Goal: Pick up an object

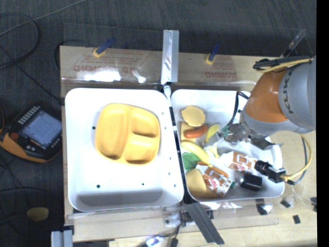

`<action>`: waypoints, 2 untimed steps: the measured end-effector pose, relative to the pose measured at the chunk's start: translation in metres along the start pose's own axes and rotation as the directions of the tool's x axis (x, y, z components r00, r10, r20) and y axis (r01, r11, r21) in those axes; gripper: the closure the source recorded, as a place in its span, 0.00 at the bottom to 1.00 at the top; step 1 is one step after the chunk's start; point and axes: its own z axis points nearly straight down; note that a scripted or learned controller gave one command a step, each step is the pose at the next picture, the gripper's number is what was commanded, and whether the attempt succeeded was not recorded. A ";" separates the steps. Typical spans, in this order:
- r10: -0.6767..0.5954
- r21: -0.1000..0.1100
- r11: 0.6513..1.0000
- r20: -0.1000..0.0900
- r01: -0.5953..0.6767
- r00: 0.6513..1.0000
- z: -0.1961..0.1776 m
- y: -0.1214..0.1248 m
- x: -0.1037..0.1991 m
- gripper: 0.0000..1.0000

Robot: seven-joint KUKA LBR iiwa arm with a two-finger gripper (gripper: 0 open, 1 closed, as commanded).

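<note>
reaching: the kuka arm (280,104) comes in from the right and bends down over the right bin (177,138), its wrist above the middle of that bin.
tool (232,134): low among the toys, near the upper middle of the right bin; whether it is apart or together i cannot tell, since the wrist hides it.
task's thing: no one object is chosen yet by the look of it; the nearest candidates are the yellow-green piece (212,132) just beside the tool and the red sausage (194,133) a little further left.
other candidates: a toy burger (193,116) near the top, a banana (194,151) and a green leaf piece (190,161) lower down, two printed orange-and-white packets (216,180), and a black object (252,181) near the bottom right.
left bin (77,189): holds one yellow divided tray (127,133), well apart from the tool.
doing it well: i judge the pile is crowded, so the tool should settle on one piece standing clear of its neighbours, come straight down, and lift slowly so nothing else is dragged up.
risk: packets look flat and slippery, likely hard to pinch.
count: two bins, one tray, one burger, one sausage, one banana, two packets.
</note>
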 end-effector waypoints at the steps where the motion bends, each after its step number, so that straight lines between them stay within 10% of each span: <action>1: -0.113 0.001 0.994 -0.004 0.113 0.994 0.002 0.083 0.006 0.00; 2: 0.109 0.007 0.994 -0.003 -0.109 0.994 0.003 0.118 0.013 0.00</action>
